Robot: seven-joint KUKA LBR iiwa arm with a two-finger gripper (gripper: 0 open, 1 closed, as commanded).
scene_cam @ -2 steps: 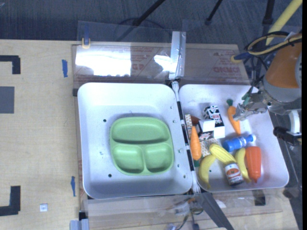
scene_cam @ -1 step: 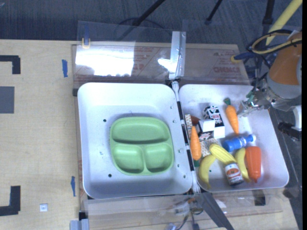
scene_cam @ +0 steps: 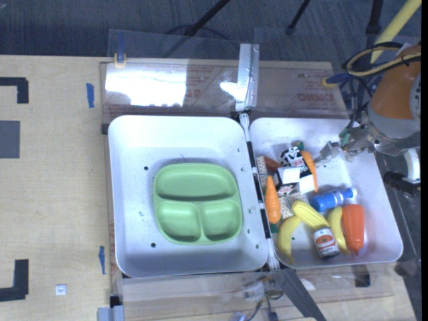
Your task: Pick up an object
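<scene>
The right bin (scene_cam: pixel 381 186) holds a pile of small items. A carrot (scene_cam: pixel 271 199) lies along its left wall, with a yellow banana (scene_cam: pixel 294 226) in front of it. A blue bottle (scene_cam: pixel 331 200), an orange-red bottle (scene_cam: pixel 354 226) and a small brown jar (scene_cam: pixel 326 241) lie towards the front right. A black-and-white cow-patterned piece (scene_cam: pixel 291 156) and a white box (scene_cam: pixel 290 175) sit further back. My gripper (scene_cam: pixel 332 150) hangs over the bin's back right part, just right of the cow-patterned piece and above the blue bottle, with nothing seen in it.
The left bin (scene_cam: pixel 127 179) holds a green divided plate (scene_cam: pixel 197 202). A clear plastic panel (scene_cam: pixel 174 79) stands behind the bins. The grey arm with its orange band (scene_cam: pixel 394 99) comes in from the right. The wooden bench (scene_cam: pixel 47 199) stretches to the left.
</scene>
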